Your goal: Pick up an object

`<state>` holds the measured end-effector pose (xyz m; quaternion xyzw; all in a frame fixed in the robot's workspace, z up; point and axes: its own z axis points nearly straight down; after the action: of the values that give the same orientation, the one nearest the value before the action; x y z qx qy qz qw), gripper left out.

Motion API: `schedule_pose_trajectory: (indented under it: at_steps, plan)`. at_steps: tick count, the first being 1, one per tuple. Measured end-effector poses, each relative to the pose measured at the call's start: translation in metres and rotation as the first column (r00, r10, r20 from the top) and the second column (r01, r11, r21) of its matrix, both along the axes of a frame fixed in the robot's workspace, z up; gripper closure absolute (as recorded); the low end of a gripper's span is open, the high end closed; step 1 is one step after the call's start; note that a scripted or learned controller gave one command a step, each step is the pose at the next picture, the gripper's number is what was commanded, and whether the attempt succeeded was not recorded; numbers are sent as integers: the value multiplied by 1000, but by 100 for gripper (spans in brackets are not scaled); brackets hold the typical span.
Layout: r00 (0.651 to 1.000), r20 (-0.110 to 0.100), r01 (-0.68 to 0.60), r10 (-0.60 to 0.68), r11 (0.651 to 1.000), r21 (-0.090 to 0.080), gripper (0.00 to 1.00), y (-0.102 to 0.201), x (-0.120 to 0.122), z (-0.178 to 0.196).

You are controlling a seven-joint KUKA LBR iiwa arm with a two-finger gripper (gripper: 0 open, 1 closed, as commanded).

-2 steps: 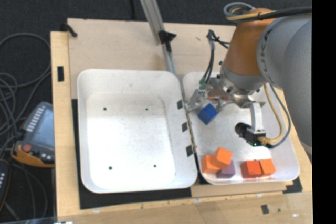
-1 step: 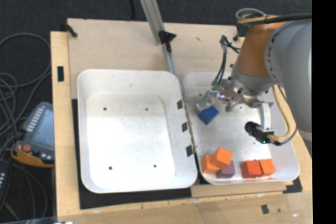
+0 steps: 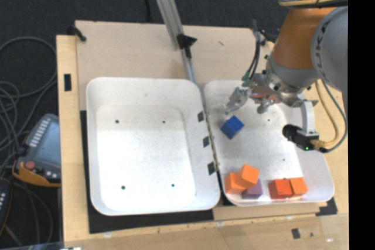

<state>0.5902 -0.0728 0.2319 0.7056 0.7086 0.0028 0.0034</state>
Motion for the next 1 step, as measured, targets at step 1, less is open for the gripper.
schedule_pose_trajectory:
  at_steps: [1]
  plan:
    - [1000, -8, 6, -6, 1000, -2, 0, -28, 10, -138]
